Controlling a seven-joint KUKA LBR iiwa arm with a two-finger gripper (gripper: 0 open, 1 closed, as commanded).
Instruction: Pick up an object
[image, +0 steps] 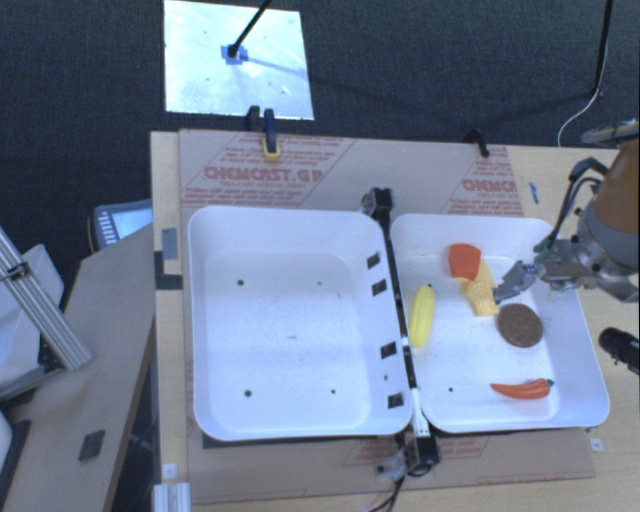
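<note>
Camera view: dark carpeted floor behind a pale wooden desk (120, 330). A brown sheet printed CHEMCAST (300, 170) lies on the desk under 2 shallow white bins set side by side. A yellow clamp (270, 140) pins the sheet's far edge. A shiny metal plate (238, 60) lies on the floor beyond the desk.

Left bin (290, 410): white floor with a few small dark holes; black clips sit along its right wall where it meets the other bin.

Right bin (575, 400): 5 objects.
- Yellow corn cob (422, 315), near the left wall, lying lengthwise front to back.
- Orange block (464, 261), toward the far side.
- Pale yellow piece (481, 291), touching the near edge of the orange block.
- Brown round disc (520, 326), just beside the yellow piece, on its near right.
- Red chili pepper (521, 389), near the front wall, lying crosswise, well apart from the corn.

Arm: grey with orange band, entering from the right at mid height. The tool (516, 279) hangs over the right bin, tip just beside the right edge of the pale yellow piece and above the brown disc. Cannot tell how the tool is set at this resolution. No object seen lifted off the bin floor.
</note>
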